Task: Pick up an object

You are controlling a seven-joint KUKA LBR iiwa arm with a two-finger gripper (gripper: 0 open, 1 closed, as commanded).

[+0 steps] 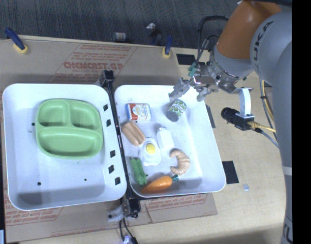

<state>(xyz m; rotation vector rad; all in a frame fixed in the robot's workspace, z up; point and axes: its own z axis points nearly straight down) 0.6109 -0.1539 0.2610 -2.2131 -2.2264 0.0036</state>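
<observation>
Toy foods fill the right bin (211, 151): a small green-labelled can (176, 109) tilted near the far right corner, a carton (138, 111), a hot dog (133, 133), a fried egg (150, 149), a white bottle (164, 136), a shrimp (180, 161), a green pickle (138, 171) and a carrot (158, 184). We see the gripper (188, 88) hanging just above and beside the can, fingers spread apart with nothing between them. We judge the can the likeliest target, since it lies apart from the clustered items. A green divided plate (69, 127) sits in the left bin (18, 151).
</observation>
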